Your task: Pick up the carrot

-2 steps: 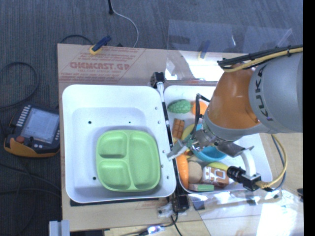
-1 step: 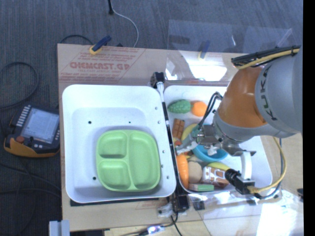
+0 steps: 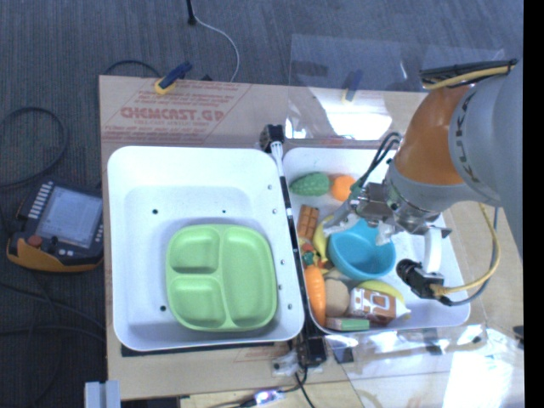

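A single slanted view from above shows a worktop with two shallow white bins side by side. The left bin, in the centre-left of the frame, holds a green divided plate. The right bin, centre-right, is crowded with toy food.

The carrot lies in the lower left part of the right bin, close against the wall shared with the left bin, pointing roughly up and down the frame. A blue bowl sits just to its upper right. A pale rounded item and a small carton lie just to its right. Higher up are a green vegetable and an orange ball.

The arm reaches in from the right, grey with an orange band. Its pincer hangs over the blue bowl, above and right of the carrot and apart from it. Whether the pincer is spread or pressed together cannot be told.

Judged risks: the carrot is hemmed in by the bin wall, the bowl and its neighbours, so a descent may strike the bowl's rim or the wall, or close on the wrong item. A smooth, tapered carrot could also slip free.
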You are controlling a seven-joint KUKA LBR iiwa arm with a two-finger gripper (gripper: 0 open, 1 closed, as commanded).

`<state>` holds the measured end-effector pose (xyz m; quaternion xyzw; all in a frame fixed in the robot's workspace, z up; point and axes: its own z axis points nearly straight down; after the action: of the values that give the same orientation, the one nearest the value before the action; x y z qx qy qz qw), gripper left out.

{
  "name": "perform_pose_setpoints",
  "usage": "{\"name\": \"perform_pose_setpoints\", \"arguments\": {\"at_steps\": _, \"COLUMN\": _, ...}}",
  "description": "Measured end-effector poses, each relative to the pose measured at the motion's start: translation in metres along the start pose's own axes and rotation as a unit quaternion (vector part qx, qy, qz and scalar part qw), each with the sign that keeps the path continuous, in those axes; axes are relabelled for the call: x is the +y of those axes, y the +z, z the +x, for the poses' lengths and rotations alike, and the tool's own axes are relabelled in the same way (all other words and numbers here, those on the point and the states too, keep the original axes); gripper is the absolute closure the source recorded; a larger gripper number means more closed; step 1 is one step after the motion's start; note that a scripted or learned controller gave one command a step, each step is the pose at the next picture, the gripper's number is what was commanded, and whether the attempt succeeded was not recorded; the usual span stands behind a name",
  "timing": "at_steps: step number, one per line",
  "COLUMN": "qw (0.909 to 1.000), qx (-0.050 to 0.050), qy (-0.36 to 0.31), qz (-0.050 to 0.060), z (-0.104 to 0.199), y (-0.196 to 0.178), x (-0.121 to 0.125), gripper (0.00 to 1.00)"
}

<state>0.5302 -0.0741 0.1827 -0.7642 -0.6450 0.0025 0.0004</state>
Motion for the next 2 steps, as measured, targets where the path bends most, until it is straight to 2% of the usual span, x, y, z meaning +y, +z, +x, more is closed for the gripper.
{"name": "perform_pose_setpoints", "arguments": {"at_steps": 1, "qw": 0.9996, "qx": -0.001, "qy": -0.027, "qz": -0.001, "z": -0.013, "y": 0.043, "x": 0.065, "gripper": 0.0}}
{"name": "perform_pose_setpoints", "arguments": {"at_steps": 2, "qw": 0.9959, "qx": 0.0, "qy": -0.091, "qz": -0.003, "z": 0.004, "y": -0.035, "x": -0.012, "gripper": 0.0}}
